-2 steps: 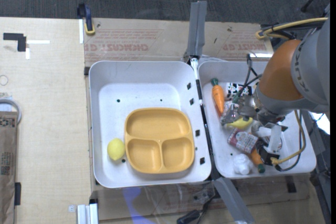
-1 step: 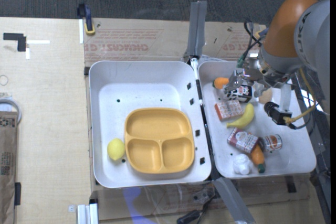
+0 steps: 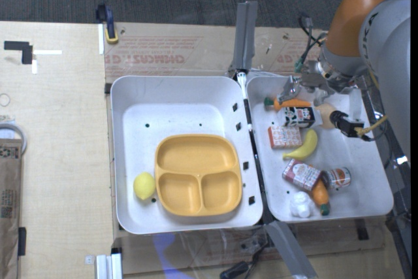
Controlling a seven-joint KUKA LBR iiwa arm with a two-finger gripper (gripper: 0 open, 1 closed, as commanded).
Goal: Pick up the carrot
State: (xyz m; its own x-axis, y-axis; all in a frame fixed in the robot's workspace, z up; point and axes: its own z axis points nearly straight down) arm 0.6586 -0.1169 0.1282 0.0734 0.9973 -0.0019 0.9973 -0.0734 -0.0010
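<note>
the carrot [image 3: 292, 102] lies flat near the far edge of the right bin [image 3: 366, 166], an orange body with a green tuft. its long axis runs roughly left to right across the view, the green end pointing left toward the wall between the bins and the orange end pointing right toward the arm. it lies loose, as if dropped in with the other toy food, and nothing props it up.

the gripper [image 3: 297, 85] hangs just beyond the carrot on its far side, close over it. this looks like a reach lined up for a grasp. whether it is spread or closed cannot be told, and the carrot is not seen held.

a black and white carton [image 3: 300, 116] sits just beside the carrot on its near side, perhaps touching, which crowds that side. nearer still lie a pink box [image 3: 284, 136] and a banana [image 3: 304, 146]. a second orange piece [image 3: 319, 194] with a green tip lies at the near edge, well apart.

the left bin [image 3: 176, 108] holds a yellow tray [image 3: 196, 173] and a lemon [image 3: 144, 185].
</note>
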